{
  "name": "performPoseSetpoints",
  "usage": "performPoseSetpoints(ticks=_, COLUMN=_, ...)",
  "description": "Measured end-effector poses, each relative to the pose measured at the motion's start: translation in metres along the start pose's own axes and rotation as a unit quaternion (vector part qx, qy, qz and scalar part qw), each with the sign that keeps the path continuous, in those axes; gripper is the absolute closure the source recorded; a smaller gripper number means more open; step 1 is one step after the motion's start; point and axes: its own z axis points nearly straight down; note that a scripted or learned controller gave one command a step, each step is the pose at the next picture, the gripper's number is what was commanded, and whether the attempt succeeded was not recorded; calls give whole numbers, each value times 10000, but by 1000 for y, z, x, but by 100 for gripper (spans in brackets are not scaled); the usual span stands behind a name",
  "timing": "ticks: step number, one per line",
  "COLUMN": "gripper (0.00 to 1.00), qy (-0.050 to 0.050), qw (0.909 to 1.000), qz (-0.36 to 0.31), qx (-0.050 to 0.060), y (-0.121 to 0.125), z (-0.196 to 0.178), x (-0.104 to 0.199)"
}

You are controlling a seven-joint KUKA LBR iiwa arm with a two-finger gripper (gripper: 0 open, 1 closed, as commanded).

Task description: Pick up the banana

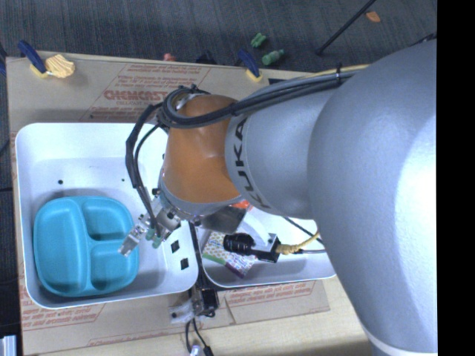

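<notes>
You see the gripper (136,240) low in the left bin (67,143), at the right edge of the blue tray (74,243), about level with the tray's front compartment. Whether it is spread or closed you cannot tell from this angle, and nothing can be made out in its grasp. Where the banana lies you cannot tell either: the arm (312,139) and its orange band (197,154) cover most of the right bin (289,271) and the wall between the two bins. In the strip of the right bin that you can see, a printed packet (219,249) lies close to that shared wall, with a small red thing (237,208) just behind it under the arm. The tray sits in the front left of its bin, close to the left and front walls. Between the tray's right edge and the shared wall there is only a narrow lane, and the gripper stands in it. The back half of the left bin is bare white floor, the widest open room in view. Both bins rest on a printed cardboard sheet (133,80).
</notes>
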Motion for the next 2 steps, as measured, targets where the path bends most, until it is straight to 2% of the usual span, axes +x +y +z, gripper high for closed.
performPoseSetpoints(ticks=1, gripper=0, qy=-4, qw=9828, qz=-1845, qx=-7, y=23, z=98, x=19)
performPoseSetpoints(ticks=2, gripper=100, qy=-124, qw=9825, qz=-1854, qx=-99, y=28, z=83, x=13)
